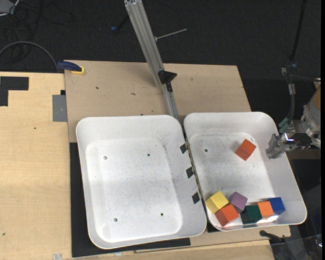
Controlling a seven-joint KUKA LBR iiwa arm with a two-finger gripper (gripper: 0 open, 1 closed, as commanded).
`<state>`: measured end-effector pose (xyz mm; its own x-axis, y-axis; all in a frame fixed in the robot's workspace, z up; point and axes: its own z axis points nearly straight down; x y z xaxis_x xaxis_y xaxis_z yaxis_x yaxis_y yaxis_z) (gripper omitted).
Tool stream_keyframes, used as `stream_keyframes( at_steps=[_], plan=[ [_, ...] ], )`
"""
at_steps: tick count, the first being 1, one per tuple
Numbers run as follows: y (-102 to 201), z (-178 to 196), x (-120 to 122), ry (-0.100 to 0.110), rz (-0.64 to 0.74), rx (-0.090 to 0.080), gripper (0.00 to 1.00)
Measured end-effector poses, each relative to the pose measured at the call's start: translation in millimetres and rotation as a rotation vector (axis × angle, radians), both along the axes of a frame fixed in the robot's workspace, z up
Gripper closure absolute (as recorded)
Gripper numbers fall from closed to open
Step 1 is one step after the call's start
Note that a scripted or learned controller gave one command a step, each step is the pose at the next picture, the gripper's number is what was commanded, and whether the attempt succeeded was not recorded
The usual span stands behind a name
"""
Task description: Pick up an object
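Gripper [275,145]: right of frame, at the right bin's [227,121] outer rim; finger spread impossible to tell, nothing seen held. Candidate: orange block [246,149], lone, mid-right of frame, just left of gripper. Others: block cluster [244,207], lower right, crowded. Recommended: take lone block; centre above, descend straight, square to faces.

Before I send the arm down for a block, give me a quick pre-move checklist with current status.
1. Target free-standing: lone orange block sits apart from the others in the right bin: ok.
2. Gripper over target: it sits at the bin's right rim, off to the block's side: not ok.
3. Gripper unloaded: cannot tell.
4. Clustered blocks separable: touching, packed in the near corner: not ok.
5. Path to lone block unobstructed: ok.
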<state>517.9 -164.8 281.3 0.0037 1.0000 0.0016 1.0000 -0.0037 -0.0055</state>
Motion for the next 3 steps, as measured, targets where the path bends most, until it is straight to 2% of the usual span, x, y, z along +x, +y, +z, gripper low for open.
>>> stream_keyframes(
  at_steps=[1,2,3],
  plan=[
    [24,-175,14,0.006,0.001,0.002,1.0],
    [130,-88,3,-0.007,0.011,0.002,1.0],
    [125,-91,2,-0.002,0.001,-0.001,0.0]
  ],
)
